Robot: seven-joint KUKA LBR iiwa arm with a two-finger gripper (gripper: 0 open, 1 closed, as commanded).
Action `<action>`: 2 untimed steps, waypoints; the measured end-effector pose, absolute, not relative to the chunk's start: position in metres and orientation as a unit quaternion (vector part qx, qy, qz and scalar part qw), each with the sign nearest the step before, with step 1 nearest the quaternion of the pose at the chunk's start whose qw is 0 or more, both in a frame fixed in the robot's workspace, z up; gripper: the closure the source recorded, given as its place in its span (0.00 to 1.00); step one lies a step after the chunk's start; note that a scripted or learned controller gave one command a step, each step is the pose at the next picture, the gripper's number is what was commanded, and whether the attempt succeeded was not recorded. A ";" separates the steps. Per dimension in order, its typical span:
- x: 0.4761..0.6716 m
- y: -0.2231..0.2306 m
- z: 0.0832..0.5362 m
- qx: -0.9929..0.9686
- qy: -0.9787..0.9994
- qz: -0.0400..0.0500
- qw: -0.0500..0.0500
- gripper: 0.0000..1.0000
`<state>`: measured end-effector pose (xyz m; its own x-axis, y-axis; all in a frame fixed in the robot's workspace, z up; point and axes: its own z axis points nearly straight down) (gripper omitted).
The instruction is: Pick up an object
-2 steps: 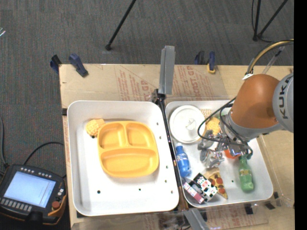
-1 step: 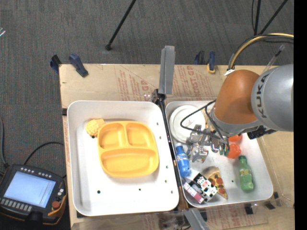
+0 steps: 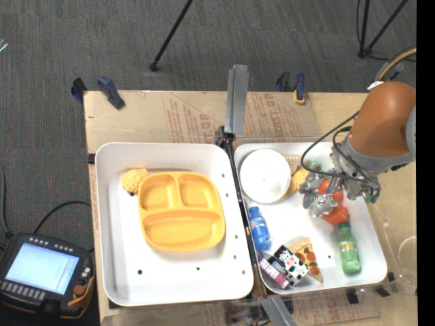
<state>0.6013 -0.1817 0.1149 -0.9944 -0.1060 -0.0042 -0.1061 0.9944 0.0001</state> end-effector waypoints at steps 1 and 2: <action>0.646 -0.145 0.091 0.117 0.993 -0.002 0.002 1.00; 0.641 -0.159 0.089 0.215 0.977 0.001 0.002 1.00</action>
<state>0.6410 -0.1589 0.0894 -0.9075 0.4200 -0.0029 0.4200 0.9075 0.0018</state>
